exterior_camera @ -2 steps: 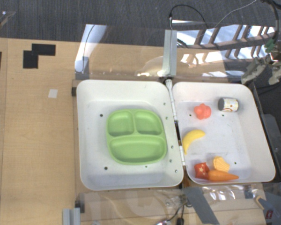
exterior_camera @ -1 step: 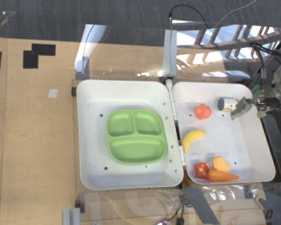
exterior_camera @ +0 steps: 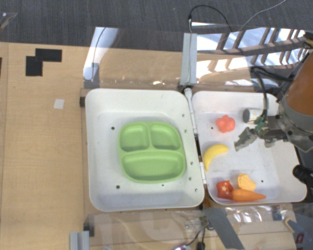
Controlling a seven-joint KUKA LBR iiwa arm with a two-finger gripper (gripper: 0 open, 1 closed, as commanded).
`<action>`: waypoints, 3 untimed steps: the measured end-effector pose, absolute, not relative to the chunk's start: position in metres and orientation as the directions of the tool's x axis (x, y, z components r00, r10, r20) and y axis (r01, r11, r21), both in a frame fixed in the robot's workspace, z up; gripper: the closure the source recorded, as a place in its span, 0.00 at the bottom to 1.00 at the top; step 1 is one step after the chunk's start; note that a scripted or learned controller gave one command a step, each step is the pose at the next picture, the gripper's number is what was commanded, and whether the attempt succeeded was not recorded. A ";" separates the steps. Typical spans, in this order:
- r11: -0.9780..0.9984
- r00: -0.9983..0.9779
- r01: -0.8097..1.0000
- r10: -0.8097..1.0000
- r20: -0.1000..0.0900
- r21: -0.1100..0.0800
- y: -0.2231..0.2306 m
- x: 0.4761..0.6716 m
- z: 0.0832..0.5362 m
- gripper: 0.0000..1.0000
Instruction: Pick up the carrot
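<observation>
The carrot (exterior_camera: 247, 195) is orange and lies flat near the front edge of the right bin (exterior_camera: 281, 176). A red toy vegetable (exterior_camera: 224, 189) touches its left end, and a yellow-orange toy (exterior_camera: 245, 182) sits just behind it. My gripper (exterior_camera: 257, 139) hangs over the middle of the right bin, well behind the carrot. Its fingers are spread open and nothing is between them.
A yellow banana (exterior_camera: 214, 153) lies by the right bin's left wall, and a red-orange toy fruit (exterior_camera: 225, 123) sits behind it. The left bin (exterior_camera: 101, 139) holds a green divided plate (exterior_camera: 152, 151). A metal divider (exterior_camera: 195, 139) separates the bins.
</observation>
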State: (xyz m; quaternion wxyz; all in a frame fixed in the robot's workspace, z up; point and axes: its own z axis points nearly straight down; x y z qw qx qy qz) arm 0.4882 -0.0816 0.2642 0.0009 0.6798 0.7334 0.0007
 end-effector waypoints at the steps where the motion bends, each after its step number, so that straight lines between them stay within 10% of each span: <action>1: 0.012 -0.012 1.000 1.000 -0.001 0.005 -0.103 0.489 0.300 0.00; 3: -0.015 0.015 1.000 1.000 -0.001 0.013 -0.088 0.491 0.090 0.00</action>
